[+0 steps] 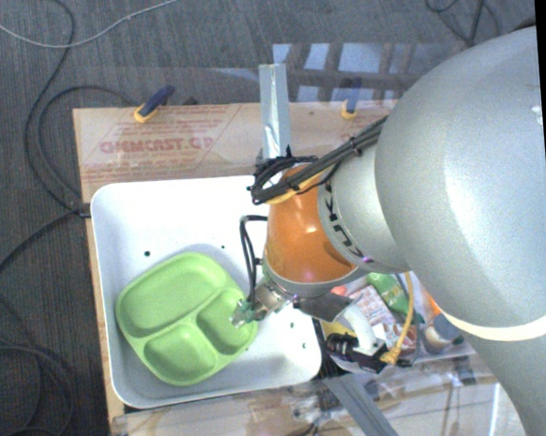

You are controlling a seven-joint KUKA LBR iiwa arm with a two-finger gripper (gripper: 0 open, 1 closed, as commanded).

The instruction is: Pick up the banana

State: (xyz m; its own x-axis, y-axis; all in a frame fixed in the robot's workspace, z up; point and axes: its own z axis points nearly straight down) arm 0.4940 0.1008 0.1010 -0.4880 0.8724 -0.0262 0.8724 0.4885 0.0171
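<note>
My gripper [247, 310] reaches down into the left white bin [108, 237], its tip at the right rim of a green divided plate [173, 325]. The plate lies flat in the front left part of that bin, with its compartments bare. The arm's orange band [298, 239] and large grey body [460, 198] hang over the gap between the bins and hide most of the right bin.
Under the arm, part of the right bin shows colourful packets [381, 298] and an orange thing [439, 326]. A cardboard sheet [154, 146] lies behind the left bin. Cables run over the dark floor on the left.
</note>
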